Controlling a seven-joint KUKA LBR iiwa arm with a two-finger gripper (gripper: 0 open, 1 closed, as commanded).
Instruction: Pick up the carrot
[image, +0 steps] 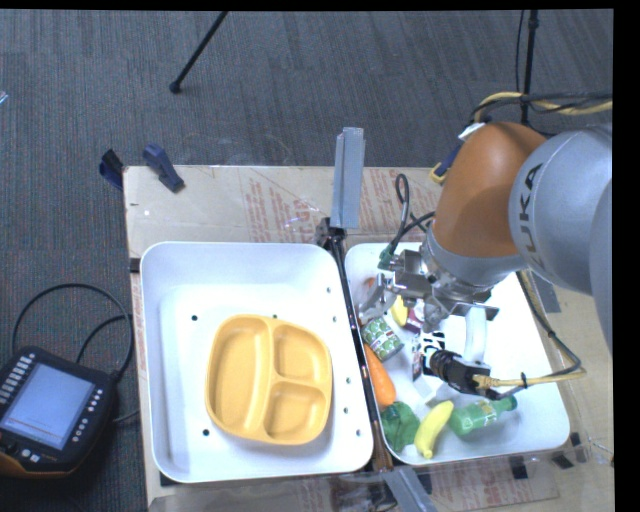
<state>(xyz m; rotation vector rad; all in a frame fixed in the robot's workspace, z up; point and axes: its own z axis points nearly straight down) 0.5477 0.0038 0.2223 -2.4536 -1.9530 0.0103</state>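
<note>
**A:** Where is the carrot (379, 376) now?

**B:** It lies in the right bin (545, 405), close against the left wall, the one next to the left bin (165, 290). It is not lifted. The gripper (415, 305) hangs over the back part of the same bin, near the carrot but above and behind it, and nothing is between its fingers as far as I can see. If they are spread or pressed together — this I cannot tell, the wrist and the cables cover them.

**A:** What could go wrong from here?

**B:** Mostly the crowding. A small green-and-white package (381, 336) touches or almost touches the upper end of the carrot, and a green vegetable (400, 424) sits just at its lower end, with a banana (434, 428) and a green bottle (478, 416) near. I think a descent a little off would close on a neighbour instead, or push the carrot along the wall. The wall itself is also a risk — one finger may land on the rim and the grasp would stay too high.

**A:** And how does the carrot point?

**B:** Its long axis runs from the back of the bin toward the front, leaning slightly to the right as it comes forward, nearly parallel to the wall. The lower end looks wider, but which end is the tip I cannot say surely. In my judgement the fingers should close across this axis, near the middle.
</note>
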